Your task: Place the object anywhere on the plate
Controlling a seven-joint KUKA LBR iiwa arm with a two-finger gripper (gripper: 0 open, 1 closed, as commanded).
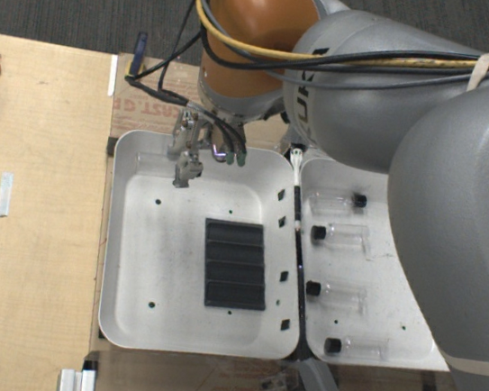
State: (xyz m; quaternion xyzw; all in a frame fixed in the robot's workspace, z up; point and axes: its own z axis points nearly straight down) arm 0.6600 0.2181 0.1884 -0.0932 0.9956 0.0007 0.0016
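Inspection of the camera view finds two shallow white bins side by side on the desk (pixel 40 160). The left bin (pixel 121 290) holds a flat black ribbed plate (pixel 236 265), lying just right of the bin's centre, long axis running twelve to six. It lies flat and unobstructed, apparently as the drop surface for the task.

The right bin (pixel 390 321) carries several clear tube-like pieces with black caps (pixel 340 235), spread down its left half; they are small and transparent, and their exact form cannot be confirmed. Which of these, if any, is the task's object cannot be determined. No object lies on the plate.

The arm (pixel 389 84) reaches in from three o'clock, its orange band (pixel 253 18) standing over the far rim of the left bin. The pincer (pixel 185 165) hangs at about eleven o'clock from the plate, near the bin's far left corner and well apart from the plate. It points down toward the bin floor.

Pincer state: the fingers appear drawn close together, but cables and shadow crowd the tips, so I cannot tell whether it is clenched or released. Nothing is discernible between the tips, and no contact with the bin floor can be confirmed.

Judgement: placement is not done. The pincer would need to travel toward five o'clock to stand over the plate.
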